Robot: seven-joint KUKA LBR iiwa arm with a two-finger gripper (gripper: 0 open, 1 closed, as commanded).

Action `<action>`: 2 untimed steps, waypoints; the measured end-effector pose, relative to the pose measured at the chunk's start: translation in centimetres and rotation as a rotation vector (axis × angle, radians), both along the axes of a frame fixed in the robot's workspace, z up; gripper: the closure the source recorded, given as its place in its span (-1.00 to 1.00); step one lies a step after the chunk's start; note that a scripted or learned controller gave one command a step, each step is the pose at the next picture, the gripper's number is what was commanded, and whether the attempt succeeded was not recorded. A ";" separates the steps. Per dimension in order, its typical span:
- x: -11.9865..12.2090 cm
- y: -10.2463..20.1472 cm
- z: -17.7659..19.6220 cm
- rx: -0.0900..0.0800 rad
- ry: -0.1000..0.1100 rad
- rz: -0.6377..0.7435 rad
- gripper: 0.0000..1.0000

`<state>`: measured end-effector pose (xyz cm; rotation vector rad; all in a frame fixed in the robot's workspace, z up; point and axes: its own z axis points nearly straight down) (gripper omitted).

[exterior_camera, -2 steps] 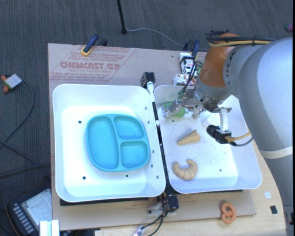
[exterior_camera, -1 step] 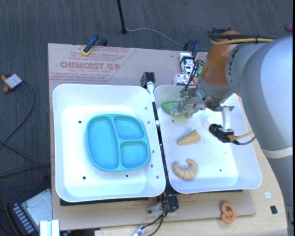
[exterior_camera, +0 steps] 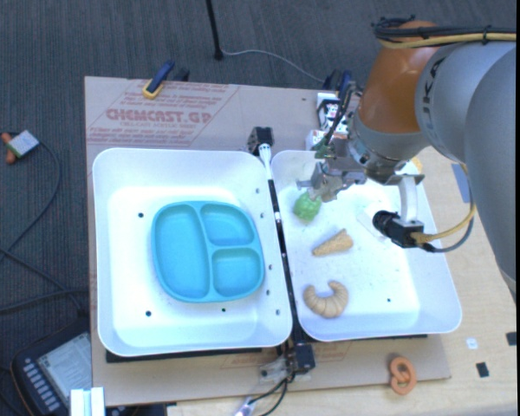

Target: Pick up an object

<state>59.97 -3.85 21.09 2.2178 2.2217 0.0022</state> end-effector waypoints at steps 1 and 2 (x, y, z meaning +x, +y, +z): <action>3.4 4.2 -1.2 0.001 0.003 0.000 1.00; 6.8 7.0 -2.7 0.000 0.003 0.000 1.00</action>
